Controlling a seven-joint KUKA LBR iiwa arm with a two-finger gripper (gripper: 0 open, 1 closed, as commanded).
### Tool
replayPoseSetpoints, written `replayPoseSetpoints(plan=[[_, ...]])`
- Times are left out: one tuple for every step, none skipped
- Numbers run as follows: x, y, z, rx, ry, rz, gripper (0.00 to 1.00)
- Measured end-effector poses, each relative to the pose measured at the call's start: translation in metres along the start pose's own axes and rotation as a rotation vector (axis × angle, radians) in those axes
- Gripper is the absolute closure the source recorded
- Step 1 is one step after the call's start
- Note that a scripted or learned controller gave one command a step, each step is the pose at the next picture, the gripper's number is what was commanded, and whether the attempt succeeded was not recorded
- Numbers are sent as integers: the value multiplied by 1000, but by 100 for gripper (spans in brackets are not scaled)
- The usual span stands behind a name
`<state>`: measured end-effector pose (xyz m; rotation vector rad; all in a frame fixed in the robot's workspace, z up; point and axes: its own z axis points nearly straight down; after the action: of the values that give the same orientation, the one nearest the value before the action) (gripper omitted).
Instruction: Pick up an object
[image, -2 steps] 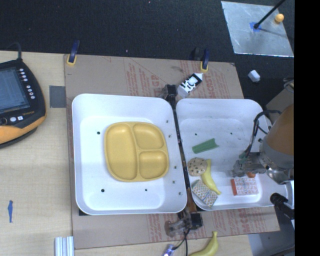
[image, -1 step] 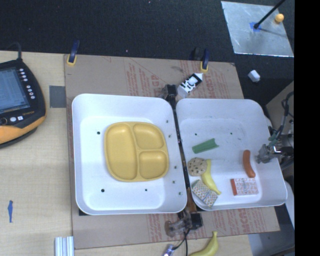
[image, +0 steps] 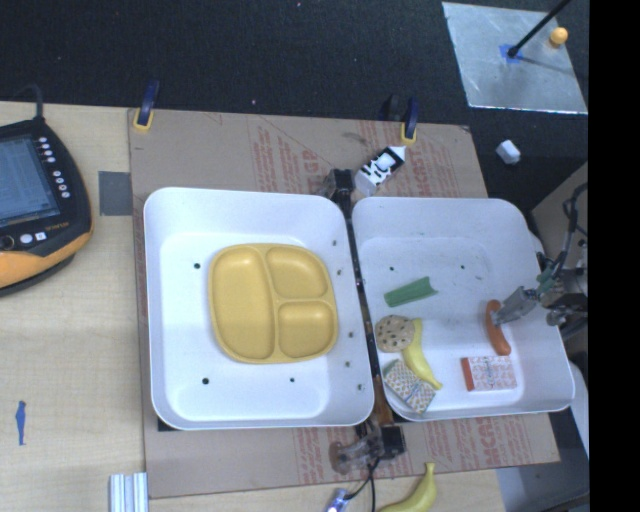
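Objects for picking lie in the right white plastic bin (image: 450, 215), in the middle right of the frame. A flat green strip (image: 410, 292) rests near the bin's centre. Below it, at the bin's lower left, a round speckled cookie-like disc (image: 393, 331) touches a yellow toy banana (image: 420, 358), and the banana's lower end lies over a patterned checkered pouch (image: 407, 387). Its print is too small to make out. Toward the lower right of this bin sits a small orange and white printed card (image: 487, 373), and just above it an orange sausage-shaped piece (image: 497, 330).

The grey two-finger gripper (image: 513, 307) enters at the right edge of the frame, and most of the arm behind it is cut off there. Its tip is just beside the upper end of the orange sausage-shaped piece, maybe touching it; I cannot tell. How wide the jaws stand I also cannot tell, because that part is dark and blurred.

The left white plastic bin (image: 170, 225) holds a yellow three-compartment tray (image: 271, 301). A black and orange control pendant (image: 35, 205) is at the left edge, partly cut off. A second yellow banana (image: 414, 491) lies at the bottom edge on the brown cardboard sheet (image: 250, 145), and its lower end is cut off.
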<state>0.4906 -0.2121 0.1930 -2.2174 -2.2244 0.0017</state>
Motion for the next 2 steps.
replayPoseSetpoints(plan=[[8,18,102,4,1,-4,0],[7,19,92,6,0,-7,100]])
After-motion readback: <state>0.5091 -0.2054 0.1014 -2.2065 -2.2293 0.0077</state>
